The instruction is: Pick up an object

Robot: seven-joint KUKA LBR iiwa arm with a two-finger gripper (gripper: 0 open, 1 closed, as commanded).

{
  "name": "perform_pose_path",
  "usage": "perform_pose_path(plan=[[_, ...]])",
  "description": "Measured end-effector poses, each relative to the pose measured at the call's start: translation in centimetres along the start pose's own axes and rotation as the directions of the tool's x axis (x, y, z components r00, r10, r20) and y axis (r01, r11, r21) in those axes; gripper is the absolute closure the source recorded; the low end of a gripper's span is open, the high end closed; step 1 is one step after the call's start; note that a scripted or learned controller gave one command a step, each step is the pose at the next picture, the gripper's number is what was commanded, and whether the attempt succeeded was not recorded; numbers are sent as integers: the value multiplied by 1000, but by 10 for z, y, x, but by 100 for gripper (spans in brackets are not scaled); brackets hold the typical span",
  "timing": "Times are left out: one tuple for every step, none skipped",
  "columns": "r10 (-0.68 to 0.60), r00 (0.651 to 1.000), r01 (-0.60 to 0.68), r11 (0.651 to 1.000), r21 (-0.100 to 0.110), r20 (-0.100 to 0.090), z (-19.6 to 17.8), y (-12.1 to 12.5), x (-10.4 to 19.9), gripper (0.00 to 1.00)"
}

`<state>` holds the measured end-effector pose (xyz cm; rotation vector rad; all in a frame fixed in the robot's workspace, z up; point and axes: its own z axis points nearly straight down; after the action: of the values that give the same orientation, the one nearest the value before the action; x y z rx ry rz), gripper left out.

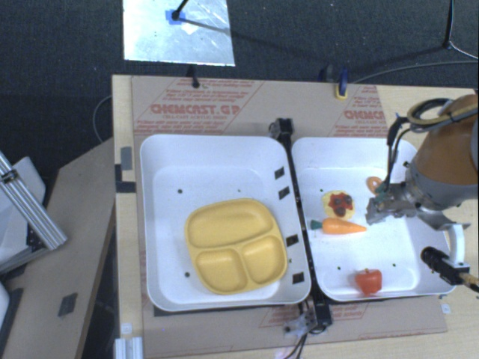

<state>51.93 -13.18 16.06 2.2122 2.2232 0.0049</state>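
Note:
In the right bin lie an orange carrot, a yellow piece with a dark red topping, a small orange ring and a red pepper-like piece. My gripper hangs low over the right bin, just right of the carrot's thick end and below the ring. Nothing shows between it and the carrot.
The left bin holds a yellow divided plate. A black divider runs between the two bins. The bench's brown board surrounds both bins, and a silver sheet lies beyond it.

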Motion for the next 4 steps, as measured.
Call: perform_pose_path(plan=[[0,1000,0,1000,-3,1,-64,7,-2,100],[0,1000,0,1000,3,-1,-70,8,-2,100],[-5,1000,5,1000,4,-3,-63,21,48,100],[-5,1000,5,1000,2,-3,-69,42,89,100]])
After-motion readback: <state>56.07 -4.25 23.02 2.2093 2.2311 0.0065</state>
